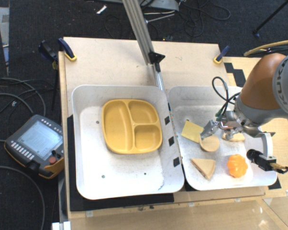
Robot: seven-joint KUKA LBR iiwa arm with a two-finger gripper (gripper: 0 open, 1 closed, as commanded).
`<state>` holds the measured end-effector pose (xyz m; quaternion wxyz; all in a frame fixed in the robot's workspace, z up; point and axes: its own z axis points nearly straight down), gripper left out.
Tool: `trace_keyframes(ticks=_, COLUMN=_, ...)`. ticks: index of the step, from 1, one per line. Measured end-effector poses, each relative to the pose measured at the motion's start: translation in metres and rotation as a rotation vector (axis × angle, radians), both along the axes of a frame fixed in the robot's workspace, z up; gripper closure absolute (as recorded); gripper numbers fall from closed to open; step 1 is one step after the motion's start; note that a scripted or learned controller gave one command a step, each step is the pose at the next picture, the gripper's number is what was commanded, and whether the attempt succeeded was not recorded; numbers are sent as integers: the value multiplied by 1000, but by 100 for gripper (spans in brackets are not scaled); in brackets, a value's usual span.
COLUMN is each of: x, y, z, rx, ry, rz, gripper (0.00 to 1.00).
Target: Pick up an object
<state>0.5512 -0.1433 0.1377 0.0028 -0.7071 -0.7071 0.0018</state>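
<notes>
In the right bin (196, 99) lie a yellow cheese-like wedge (192, 131), a tan round disc (210, 144), a tan triangular sandwich piece (204, 167), an orange fruit (237, 166) and a pale piece (237, 137) partly hidden under the wrist. My gripper (213, 130) hangs low over the bin's middle, just above the disc and right of the yellow wedge. Its fingers appear spread, and nothing shows between them.
The left bin (86, 128) holds a yellow divided plate (132, 126) with three compartments. A slanted metal pole (139, 28) rises from the seam between the bins. Blue-and-yellow clamps (67, 51) grip the bench's back corners. A teach pendant (34, 145) lies on the floor at left.
</notes>
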Motion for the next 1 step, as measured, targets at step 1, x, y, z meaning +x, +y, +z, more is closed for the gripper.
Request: trace_keyframes(ticks=1, x=1, y=1, z=-43, rx=-1, ry=-8, rz=0, gripper=0)
